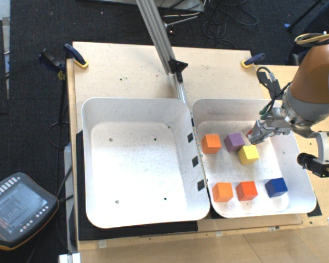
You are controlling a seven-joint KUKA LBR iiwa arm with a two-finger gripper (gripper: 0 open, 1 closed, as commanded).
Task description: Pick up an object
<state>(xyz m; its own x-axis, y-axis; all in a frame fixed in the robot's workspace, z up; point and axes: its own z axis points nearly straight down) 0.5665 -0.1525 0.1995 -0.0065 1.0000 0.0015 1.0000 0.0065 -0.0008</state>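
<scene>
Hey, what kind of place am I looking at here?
Probably a robotics lab: a robot arm reaches over two white bins, small coloured cubes lie in one, and a teach pendant and loose cables lie on the floor.

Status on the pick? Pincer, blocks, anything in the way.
Pincer low in the right bin, between purple block and yellow block. Nothing seen held. Purple and yellow blocks crowd the pincer; other blocks sit apart.

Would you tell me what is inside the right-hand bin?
The right bin holds six cubes: orange, purple, yellow, orange, red-orange, blue. The gripper covers the floor beneath it.
</scene>
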